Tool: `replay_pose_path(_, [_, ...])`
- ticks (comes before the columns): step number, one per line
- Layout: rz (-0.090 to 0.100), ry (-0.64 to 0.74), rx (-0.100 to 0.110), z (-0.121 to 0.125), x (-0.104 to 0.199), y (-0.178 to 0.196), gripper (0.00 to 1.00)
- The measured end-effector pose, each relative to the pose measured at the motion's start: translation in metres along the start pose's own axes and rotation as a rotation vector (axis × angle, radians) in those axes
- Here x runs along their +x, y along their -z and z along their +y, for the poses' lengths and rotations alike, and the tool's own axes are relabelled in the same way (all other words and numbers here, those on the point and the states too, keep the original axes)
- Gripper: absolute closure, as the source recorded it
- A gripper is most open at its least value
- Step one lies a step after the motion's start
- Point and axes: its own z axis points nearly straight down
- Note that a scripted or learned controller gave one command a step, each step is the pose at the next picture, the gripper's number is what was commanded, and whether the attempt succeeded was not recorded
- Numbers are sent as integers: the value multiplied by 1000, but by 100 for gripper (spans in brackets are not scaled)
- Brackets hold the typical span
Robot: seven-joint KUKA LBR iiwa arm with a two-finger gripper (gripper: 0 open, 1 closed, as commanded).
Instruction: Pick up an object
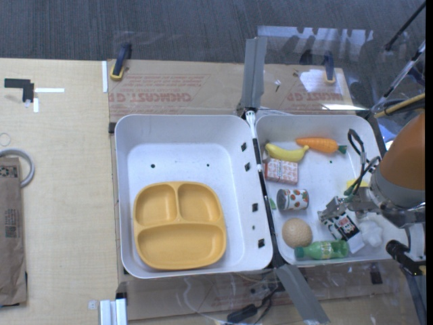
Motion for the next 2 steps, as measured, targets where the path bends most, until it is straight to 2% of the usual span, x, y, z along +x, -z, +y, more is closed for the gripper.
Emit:
replay_pose_path(1, [1, -2, 0, 0, 0, 9, 100])
replay_pose_path(2, [-4, -38, -9, -3, 5, 1, 100])
